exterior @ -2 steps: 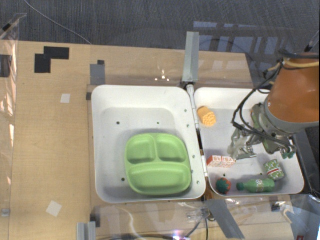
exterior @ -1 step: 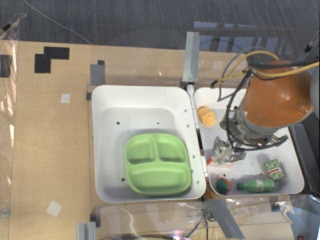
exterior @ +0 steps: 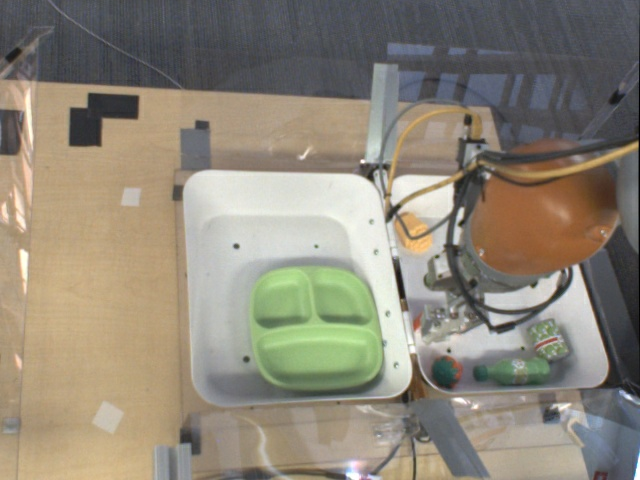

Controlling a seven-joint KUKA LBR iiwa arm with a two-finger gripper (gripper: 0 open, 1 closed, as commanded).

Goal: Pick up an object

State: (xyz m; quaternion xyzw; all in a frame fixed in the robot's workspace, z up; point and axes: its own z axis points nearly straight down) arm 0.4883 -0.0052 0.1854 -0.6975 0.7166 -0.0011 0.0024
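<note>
The bench (exterior: 100,298) is a pale wooden surface running across the view, with dark carpet beyond its far edge. Two shallow white bins sit on it side by side, their inner rims just beside each other. The left bin (exterior: 215,228) is the larger in view and has rounded corners. The right bin (exterior: 592,363) lies against its right side. Near the far left corner of the bench lie black rectangular patches (exterior: 100,116). Small pale square tape marks (exterior: 131,197) lie on the wood to the left of the bins, one nearer the front (exterior: 107,417). Grey brackets (exterior: 196,148) stand at the left bin's corners.
</note>
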